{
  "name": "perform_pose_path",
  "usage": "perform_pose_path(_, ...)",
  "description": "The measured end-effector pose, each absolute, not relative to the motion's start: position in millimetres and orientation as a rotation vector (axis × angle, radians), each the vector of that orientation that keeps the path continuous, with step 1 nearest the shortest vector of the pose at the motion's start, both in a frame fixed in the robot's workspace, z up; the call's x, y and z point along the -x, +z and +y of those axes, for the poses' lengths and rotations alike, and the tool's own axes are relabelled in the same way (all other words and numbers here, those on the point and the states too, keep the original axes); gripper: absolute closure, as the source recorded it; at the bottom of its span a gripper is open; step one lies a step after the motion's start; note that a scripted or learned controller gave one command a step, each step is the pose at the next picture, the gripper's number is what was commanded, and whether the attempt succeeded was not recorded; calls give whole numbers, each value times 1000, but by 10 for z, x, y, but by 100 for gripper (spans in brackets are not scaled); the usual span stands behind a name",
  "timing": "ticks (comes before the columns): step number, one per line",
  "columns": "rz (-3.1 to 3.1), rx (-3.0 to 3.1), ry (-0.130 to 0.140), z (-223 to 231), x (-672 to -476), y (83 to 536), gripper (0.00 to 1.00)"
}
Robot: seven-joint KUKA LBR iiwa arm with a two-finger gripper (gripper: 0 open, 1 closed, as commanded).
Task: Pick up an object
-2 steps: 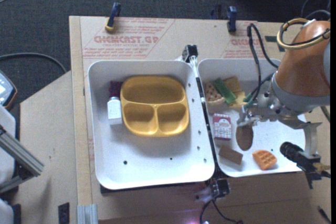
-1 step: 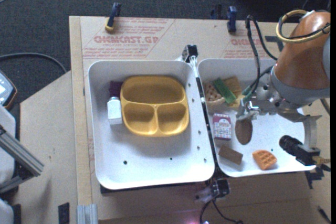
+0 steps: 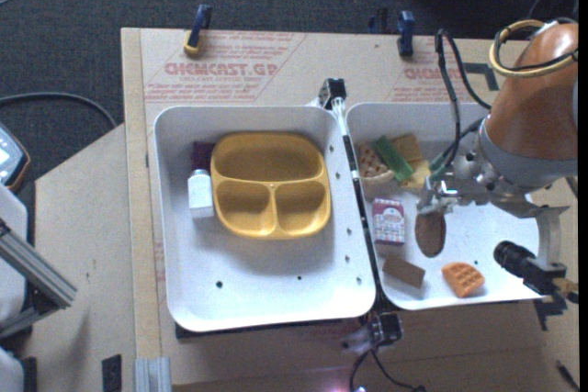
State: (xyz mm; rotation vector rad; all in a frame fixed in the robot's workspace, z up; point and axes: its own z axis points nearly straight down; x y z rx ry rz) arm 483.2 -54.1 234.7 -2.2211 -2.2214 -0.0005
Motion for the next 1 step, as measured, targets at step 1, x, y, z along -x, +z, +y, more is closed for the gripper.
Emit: perform_pose_path(1,-2218,2219,4,-505,-4777,2156,100)
